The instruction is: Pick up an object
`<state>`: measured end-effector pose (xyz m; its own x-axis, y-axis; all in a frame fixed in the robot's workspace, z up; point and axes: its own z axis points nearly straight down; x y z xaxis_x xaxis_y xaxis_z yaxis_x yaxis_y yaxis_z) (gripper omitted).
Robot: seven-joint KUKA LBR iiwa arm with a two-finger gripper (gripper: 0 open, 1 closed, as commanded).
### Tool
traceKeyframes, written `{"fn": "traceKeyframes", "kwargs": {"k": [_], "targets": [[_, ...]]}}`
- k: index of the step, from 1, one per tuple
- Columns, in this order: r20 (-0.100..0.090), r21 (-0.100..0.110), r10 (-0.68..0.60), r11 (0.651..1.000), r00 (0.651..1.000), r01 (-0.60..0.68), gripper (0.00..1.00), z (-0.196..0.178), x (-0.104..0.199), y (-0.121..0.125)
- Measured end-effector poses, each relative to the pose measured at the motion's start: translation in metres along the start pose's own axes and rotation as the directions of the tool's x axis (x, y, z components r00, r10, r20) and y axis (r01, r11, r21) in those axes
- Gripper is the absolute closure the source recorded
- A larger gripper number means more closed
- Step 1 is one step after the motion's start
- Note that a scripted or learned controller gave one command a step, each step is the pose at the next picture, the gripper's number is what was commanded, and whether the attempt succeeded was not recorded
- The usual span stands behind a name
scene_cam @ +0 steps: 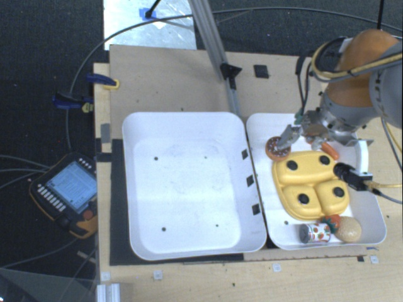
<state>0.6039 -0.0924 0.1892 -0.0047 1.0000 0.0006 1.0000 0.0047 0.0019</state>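
The grey two-finger gripper (284,142) hangs low in the right white bin (378,231), fingers spread, straddling a small brown ring-shaped donut (275,148), probably lined up for a grab. The big yellow plastic moulded block (310,185) sits just beside it.
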Motion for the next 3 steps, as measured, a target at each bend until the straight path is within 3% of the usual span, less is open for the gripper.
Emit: {"fn": "traceKeyframes", "kwargs": {"k": [1, 2, 3], "targets": [[0.000, 0.005, 0.002, 1.000, 1.000, -0.002, 0.00, 0.061, 0.005, -0.003], [0.007, -0.023, 0.004, 1.000, 1.000, -0.003, 0.00, 0.082, 0.003, 0.004], [0.008, -0.034, 0.003, 0.999, 1.000, -0.002, 1.00, 0.069, 0.002, 0.008]]}}
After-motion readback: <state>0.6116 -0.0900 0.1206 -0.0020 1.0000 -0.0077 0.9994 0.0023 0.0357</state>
